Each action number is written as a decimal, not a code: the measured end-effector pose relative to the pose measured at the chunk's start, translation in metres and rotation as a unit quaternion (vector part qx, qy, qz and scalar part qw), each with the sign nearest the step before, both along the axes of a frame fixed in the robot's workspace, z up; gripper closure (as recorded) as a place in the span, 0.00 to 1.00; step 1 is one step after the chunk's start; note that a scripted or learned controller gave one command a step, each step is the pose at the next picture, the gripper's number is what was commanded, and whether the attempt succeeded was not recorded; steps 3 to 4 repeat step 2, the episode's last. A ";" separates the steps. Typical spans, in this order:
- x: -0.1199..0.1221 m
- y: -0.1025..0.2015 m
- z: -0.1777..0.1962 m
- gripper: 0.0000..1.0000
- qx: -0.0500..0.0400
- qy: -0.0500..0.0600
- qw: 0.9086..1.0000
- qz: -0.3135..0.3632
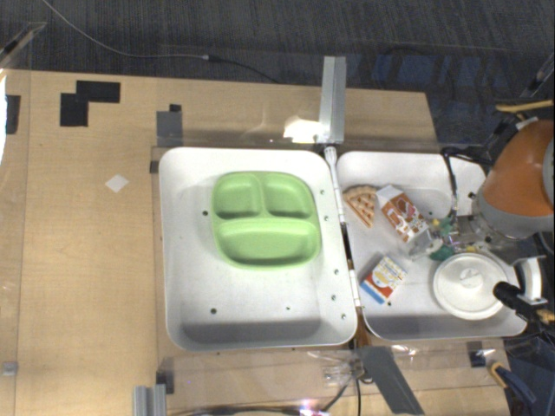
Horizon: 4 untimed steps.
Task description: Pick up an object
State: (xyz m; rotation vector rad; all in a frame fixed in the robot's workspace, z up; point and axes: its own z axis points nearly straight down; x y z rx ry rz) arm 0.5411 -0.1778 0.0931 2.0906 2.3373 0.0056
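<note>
The grey arm with its orange band (520,173) comes in from the right edge and bends over the far right side of the right-hand shallow white bin (408,323); its two-finger gripper (468,224) sits low among dark wrist parts and cables at the bin's right side, too cluttered to make out, so I cannot tell whether it is wide, narrow or holding anything.

Just beside the gripper, toward the bin's middle, lies a small clump of green and clear crinkled material (438,241); directly below it rests a round white lidded tub (468,284), close against the bin's right wall, with a dark rounded part of the rig overlapping its right rim.

Further left in the same bin, a flat red-and-white printed packet (401,213) lies tilted near the far wall; touching or just beside its left edge is a tan waffle-patterned triangular piece (361,204); nearer the front, a small white carton with orange and blue print (383,279) lies at a slant, apart from the tub.

A narrow grey divider rail (340,232) separates the two bins; the left-hand shallow white bin (186,302) holds a light green plastic plate with three compartments (264,217), set flat toward its far half; both bins rest on a pale wooden bench (78,258), with black square markers (87,100) near its far left corner.
</note>
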 end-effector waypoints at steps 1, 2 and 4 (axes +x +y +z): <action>0.001 -0.001 0.011 1.00 0.000 -0.002 1.000 -0.001; 0.016 0.047 0.135 1.00 0.001 0.000 0.997 -0.082; 0.016 0.047 0.135 1.00 0.001 0.000 0.997 -0.082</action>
